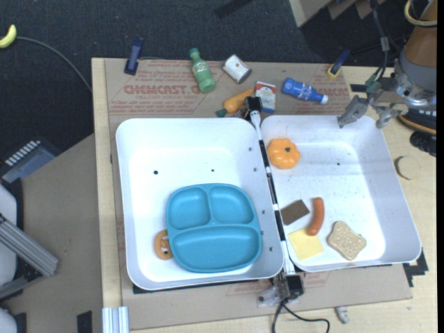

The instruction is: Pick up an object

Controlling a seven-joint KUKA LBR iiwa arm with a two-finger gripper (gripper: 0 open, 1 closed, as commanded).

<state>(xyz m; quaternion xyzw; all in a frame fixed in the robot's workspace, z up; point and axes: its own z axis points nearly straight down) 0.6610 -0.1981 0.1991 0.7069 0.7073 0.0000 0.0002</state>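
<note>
The right bin [388, 186] holds an orange pumpkin [283, 152] near its far left corner. At its near side lie a brown square [294, 211], a red sausage [317, 215], a yellow cheese slice [306, 244] and a piece of toast [345, 240]. In the left bin [139, 158] lies a blue divided plate [212, 226], with a small brown cookie [162, 245] half under its left edge. My gripper [364, 115] hangs over the far right corner of the right bin, open, nothing between its fingers. It is well apart from every object.
Behind the bins on the board lie a green bottle [202, 71], a white can [236, 68], a small carton [265, 96], a carrot [238, 103] and a blue bottle [304, 91]. Blue clips [133, 55] hold the board's far edge.
</note>
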